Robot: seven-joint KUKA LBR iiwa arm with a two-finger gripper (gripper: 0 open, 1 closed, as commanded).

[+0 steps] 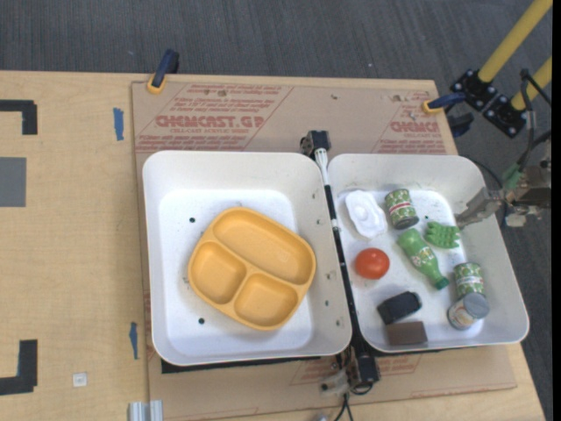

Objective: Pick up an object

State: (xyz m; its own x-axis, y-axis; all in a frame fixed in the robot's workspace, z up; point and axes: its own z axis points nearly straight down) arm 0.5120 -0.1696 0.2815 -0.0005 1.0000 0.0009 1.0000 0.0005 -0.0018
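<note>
The right bin [500, 261] holds several small objects. A white crumpled piece [363, 212] lies at its far left, with a green-labelled can [400, 208] beside it. A green bottle [422, 258] lies slanted in the middle, and a green leafy toy [443, 233] sits just right of it. A red ball [372, 262], a black block [398, 306] and a brown block [406, 332] lie towards the front. A second can [466, 295] lies at the front right. My gripper [478, 207] hangs at the bin's right rim, just above and right of the leafy toy, with nothing seen in it.
The left bin [166, 235] holds a yellow divided tray [252, 266]. A black rail [333, 235] runs between the bins. Clamps and a yellow pole [517, 29] stand at the back right, beyond the cardboard base.
</note>
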